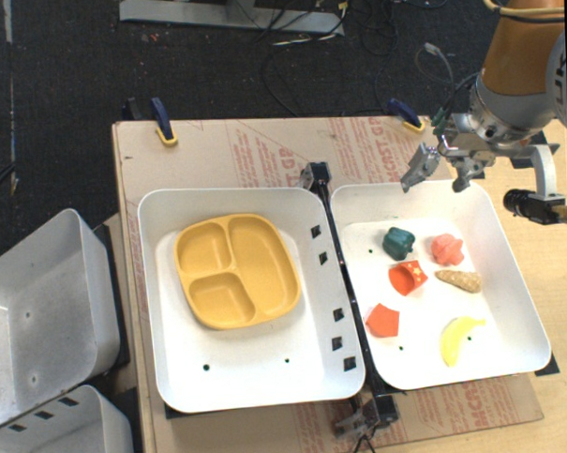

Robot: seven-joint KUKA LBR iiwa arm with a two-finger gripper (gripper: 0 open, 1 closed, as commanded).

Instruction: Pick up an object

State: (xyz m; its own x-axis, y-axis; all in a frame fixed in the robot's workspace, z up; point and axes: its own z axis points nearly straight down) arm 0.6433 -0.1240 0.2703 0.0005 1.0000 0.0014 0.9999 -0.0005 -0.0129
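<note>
Plastic toy foods, six, loose in the right bin (525, 285): teal piece (399, 241), pink piece (447, 249), red-orange block (408, 277), tan bread-like piece (458, 280), orange wedge (383, 320), yellow banana (459, 339). Judged light, rigid, somewhat slick. Red-orange block is chunkiest; take across its flat sides. Gripper (442, 171) hovers over the bin's far rim, fingers spread, nothing between them. Left bin (168, 367) carries a yellow divided plate (237, 270).
</note>
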